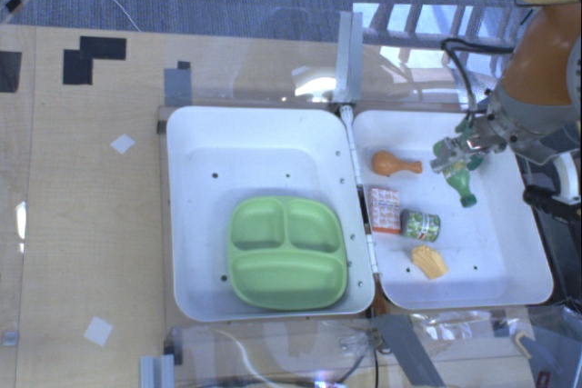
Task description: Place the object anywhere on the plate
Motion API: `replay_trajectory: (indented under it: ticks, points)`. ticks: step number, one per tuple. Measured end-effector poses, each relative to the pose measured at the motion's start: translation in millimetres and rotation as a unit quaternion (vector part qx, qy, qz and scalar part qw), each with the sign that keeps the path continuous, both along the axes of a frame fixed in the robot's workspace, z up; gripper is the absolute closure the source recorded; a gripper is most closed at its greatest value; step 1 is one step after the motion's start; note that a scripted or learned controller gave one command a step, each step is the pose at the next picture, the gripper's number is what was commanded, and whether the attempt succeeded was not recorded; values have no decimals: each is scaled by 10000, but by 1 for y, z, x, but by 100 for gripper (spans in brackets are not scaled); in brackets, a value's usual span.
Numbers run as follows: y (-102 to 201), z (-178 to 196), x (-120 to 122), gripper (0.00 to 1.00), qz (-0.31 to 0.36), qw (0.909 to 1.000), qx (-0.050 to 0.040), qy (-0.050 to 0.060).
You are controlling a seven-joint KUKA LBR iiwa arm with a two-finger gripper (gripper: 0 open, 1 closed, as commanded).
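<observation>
The green plate (286, 252), with three compartments, lies in the front of the left bin (200, 150). Over the right bin's far side, my gripper (456, 159) is shut on a green bottle (465, 186). The bottle hangs tilted, its lower end pointing toward the bin floor. The arm with its orange band (544, 59) comes in from the right edge.
The right bin (509, 277) holds an orange drumstick-shaped toy (394, 164), a small red and white box (384, 210), a green can (420, 225) on its side, and a yellow piece (429, 263). A metal divider (359, 195) separates the two bins.
</observation>
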State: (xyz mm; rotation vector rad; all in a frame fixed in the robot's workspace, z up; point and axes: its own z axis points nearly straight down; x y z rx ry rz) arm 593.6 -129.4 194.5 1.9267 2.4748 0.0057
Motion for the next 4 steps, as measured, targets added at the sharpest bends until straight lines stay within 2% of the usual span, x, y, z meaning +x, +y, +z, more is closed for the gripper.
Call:
replay_trajectory:
  ticks: [1, 2, 3, 4]
  points:
    - [68, -10, -22, 100, 35, 10000, 2, 14]
    - [135, -10, -72, 100, 861, 9963, 0, 12]
    - [180, 47, -83, 100, 1220, 9925, 0, 1]
    - [243, 55, -75, 100, 1472, 9891, 0, 3]
